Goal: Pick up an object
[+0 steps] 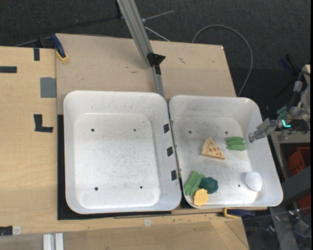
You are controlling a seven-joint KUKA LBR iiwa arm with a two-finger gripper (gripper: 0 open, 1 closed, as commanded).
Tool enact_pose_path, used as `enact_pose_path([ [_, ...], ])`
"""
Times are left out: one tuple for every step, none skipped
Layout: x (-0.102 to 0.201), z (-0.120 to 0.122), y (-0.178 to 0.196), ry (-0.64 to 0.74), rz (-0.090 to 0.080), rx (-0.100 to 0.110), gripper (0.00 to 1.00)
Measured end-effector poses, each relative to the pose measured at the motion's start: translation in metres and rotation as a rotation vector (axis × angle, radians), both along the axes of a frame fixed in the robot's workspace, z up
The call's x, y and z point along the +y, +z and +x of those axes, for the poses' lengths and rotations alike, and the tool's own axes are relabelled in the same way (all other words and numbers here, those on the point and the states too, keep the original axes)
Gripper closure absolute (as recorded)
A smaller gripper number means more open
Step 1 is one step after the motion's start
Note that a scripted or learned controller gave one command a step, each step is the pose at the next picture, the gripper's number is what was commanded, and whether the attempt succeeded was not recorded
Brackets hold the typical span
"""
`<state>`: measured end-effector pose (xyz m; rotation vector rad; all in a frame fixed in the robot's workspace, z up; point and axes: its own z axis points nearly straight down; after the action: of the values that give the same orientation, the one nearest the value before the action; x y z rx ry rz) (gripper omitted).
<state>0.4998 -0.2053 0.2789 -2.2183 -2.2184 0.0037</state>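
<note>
Objects lie in the right bin point(208, 107): a pizza slice toy point(213, 149) near its middle, a green pod point(236, 144) just beside it toward the right wall, a green bundle point(193, 182), a dark green lump point(209, 184) and a yellow piece point(201, 197) along the front edge, and a white ball point(253, 181) in the front right corner. Gripper point(258, 130) hovers over the right rim, holding nothing. The left bin point(115, 100) adjoins it.
</note>
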Motion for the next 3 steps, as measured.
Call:
enact_pose_path([
  [0.000, 0.001, 0.002, 0.002, -0.001, -0.004, 0.00],
  [0.004, 0.000, -0.062, 0.001, 0.001, 0.003, 0.00],
  [0.015, 0.000, -0.121, 0.001, 0.001, 0.003, 0.00],
])
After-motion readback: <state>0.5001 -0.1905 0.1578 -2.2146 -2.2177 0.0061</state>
